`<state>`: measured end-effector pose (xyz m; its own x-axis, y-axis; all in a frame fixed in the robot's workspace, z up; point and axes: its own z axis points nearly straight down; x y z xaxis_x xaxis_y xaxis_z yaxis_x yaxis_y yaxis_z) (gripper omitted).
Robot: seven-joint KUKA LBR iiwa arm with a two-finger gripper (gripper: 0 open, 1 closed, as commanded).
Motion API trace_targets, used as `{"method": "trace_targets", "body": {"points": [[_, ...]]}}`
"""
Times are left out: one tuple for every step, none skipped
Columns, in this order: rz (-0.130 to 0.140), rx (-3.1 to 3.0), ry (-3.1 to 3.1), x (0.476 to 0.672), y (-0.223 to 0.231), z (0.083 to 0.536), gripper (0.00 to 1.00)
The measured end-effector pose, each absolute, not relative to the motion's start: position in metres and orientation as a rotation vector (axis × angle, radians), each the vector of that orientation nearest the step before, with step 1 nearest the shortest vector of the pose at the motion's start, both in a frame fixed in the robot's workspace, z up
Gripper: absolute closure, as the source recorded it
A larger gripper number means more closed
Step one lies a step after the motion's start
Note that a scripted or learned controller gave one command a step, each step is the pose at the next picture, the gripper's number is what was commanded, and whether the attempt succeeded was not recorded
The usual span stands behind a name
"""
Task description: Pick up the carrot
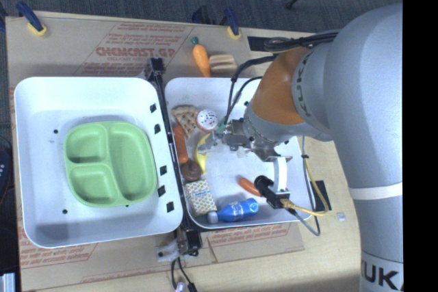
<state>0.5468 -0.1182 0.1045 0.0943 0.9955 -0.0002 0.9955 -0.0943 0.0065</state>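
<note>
Frankly, I couldn't tell whether my gripper [230, 136] was open, and it risked seizing the blue bottle [236, 210] near the carrot [248, 184]

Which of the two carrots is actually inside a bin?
The smaller carrot, in the right bin near the blue bottle. The bigger carrot lies outside, on the cardboard.
</note>
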Motion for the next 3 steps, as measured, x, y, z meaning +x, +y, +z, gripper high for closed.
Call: {"method": "trace_targets", "body": {"points": [[0.0, 2.198, 2.244, 0.647, -0.135, 0.186, 0.0], [-0.004, 2.461, 1.961, 0.635, -0.21, 0.098, 0.0], [-0.006, 2.561, 1.83, 0.547, -0.152, 0.091, 0.0]]}}
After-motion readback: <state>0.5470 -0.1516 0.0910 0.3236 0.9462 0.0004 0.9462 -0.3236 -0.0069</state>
